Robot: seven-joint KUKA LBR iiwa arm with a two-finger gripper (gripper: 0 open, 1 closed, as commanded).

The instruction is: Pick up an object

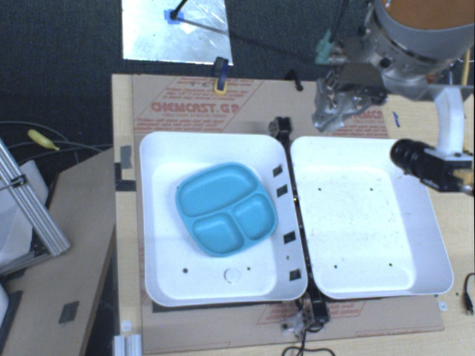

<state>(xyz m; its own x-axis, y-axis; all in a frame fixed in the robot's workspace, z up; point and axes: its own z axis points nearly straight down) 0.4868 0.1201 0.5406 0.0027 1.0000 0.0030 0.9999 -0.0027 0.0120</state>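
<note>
Plate (pixel 225 208): one, blue, three compartments, flat near the middle of the left bin (pixel 159 221), turned at a slant, top fully in view.
Bins: two, white, side by side; right bin (pixel 356 221) meets the left along a seam with four black tabs (pixel 282 191).
Gripper (pixel 335 116): one, over the cardboard (pixel 193 106) just past the right bin's far edge, well apart from the plate; spread or pressed together, can't tell.
Around: one silver sheet (pixel 159 21) beyond the cardboard.

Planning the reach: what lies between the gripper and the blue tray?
In the camera view, just the left bin's rim and white floor separate gripper and blue tray.
</note>
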